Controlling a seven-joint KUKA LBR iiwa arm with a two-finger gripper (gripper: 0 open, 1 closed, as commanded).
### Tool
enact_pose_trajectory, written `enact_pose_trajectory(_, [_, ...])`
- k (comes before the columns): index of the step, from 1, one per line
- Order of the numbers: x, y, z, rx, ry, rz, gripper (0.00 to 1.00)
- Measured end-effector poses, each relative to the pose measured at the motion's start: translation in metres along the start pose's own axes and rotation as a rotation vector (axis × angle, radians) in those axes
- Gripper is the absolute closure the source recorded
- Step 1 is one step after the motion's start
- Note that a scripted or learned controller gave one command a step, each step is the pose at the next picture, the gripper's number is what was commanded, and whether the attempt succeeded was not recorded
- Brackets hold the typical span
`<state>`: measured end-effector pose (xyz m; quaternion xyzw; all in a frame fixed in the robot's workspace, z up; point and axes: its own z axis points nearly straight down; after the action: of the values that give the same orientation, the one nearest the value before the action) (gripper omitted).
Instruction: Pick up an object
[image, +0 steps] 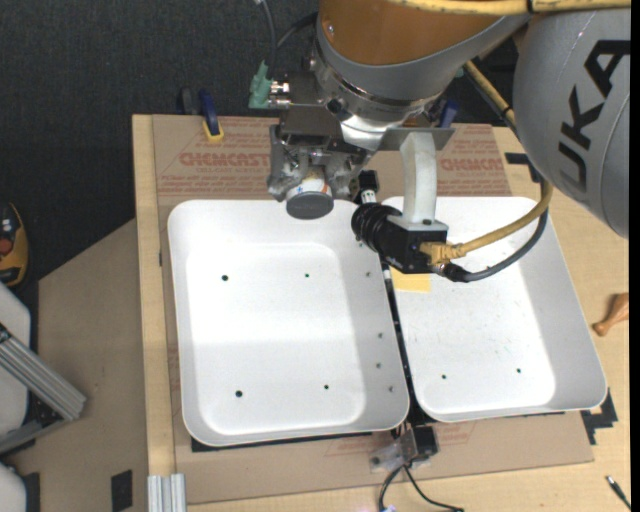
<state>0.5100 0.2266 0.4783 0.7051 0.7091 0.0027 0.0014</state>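
Claw (310, 185) hanging over far rim of left bin (200, 300), near top of view; fingers hidden under wrist hardware, so cannot tell whether spread or closed. Grey disc-shaped part (310, 204) showing at claw's lower end. Small yellow object (412, 281) lying in right bin (520, 330), just beside divider, partly under black hose fitting (395, 238). Table (150, 200) carrying both bins.
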Motion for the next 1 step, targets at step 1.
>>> enact_pose_trajectory(1, [0.0009, 0.0002, -0.0101, -0.002, 0.0, -0.002, 1.0])
